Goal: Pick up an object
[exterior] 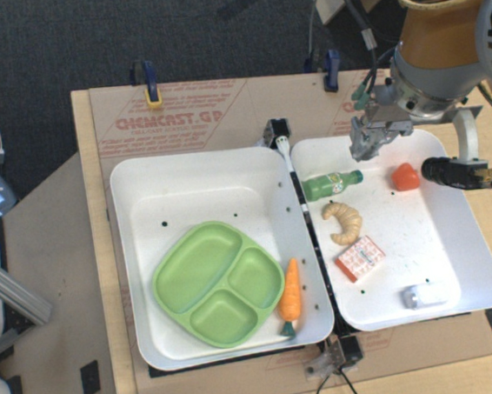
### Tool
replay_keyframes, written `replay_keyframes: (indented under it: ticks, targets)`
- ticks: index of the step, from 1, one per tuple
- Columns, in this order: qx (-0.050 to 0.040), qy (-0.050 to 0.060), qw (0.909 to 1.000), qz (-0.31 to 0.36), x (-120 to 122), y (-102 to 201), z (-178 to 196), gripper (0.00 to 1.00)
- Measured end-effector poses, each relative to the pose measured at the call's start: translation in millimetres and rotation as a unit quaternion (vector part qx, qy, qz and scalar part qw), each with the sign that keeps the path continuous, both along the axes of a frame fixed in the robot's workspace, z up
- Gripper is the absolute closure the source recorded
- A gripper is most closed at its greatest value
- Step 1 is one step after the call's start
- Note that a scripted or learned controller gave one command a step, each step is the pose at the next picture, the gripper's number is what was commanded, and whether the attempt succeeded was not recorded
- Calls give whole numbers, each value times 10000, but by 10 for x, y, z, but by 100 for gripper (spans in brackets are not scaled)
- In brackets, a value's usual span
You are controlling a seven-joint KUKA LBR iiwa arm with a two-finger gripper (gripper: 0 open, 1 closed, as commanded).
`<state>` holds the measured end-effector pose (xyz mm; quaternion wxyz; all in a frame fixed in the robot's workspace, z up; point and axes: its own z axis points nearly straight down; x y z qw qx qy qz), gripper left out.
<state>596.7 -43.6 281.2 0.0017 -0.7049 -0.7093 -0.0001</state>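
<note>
Objects for picking lay in the right bin (475, 251), and the gripper (369, 141) hung over that bin's far edge with nothing between its fingers. I could not tell how wide the jaws stood, because they were small and dark against the bin.

The green bottle (330, 184) lay on its side just below the gripper, near the wall where the two bins meet. It was close to the jaws but not touching them. A red thing (406, 177) sat to the right of the bottle, also near the gripper but apart from it. The croissant (345, 221) lay just under the bottle, toward me. Beside the croissant, a bit nearer still, was a small red and white box (360, 258). A little white thing (420, 296) rested near the bin's front edge, well away from the gripper.

In the left bin (138, 247) sat a green tray (211, 278) with three parts. A toy carrot (291, 296) lay just beside the tray, against the bin's right wall.
</note>
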Motion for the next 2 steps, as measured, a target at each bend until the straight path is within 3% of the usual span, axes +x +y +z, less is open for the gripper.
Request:
replay_keyframes:
  ticks: [2]
  targets:
    - [-2,8,10000,0,-202,1080,-132,100]
